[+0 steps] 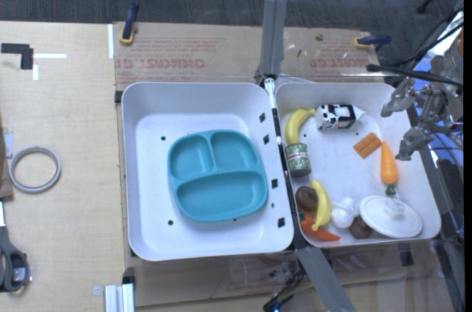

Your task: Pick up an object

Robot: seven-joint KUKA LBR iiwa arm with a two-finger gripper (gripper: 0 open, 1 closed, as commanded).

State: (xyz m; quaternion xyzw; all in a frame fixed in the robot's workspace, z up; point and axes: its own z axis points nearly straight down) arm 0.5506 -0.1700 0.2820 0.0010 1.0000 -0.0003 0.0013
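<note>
The right bin (pixel 413 189) holds several small objects: a yellow banana (pixel 295 125), a black-and-white toy cow (pixel 335 116), an orange cracker block (pixel 366 146), a carrot (pixel 389 167), a green can (pixel 298 159), a second banana (pixel 321 203) and a white lid (pixel 389 217). My gripper (pixel 400 125) hangs over the bin's right side, just above and right of the carrot. Its two grey fingers stand apart with nothing between them.
The left bin (pixel 140 156) bears a blue divided plate (pixel 217 175). A tape roll (pixel 33 169) and scissors (pixel 11 270) lie on the bench at far left. Clamps (pixel 130 23) sit along the cardboard at the back. Cables and a stand crowd the right edge.
</note>
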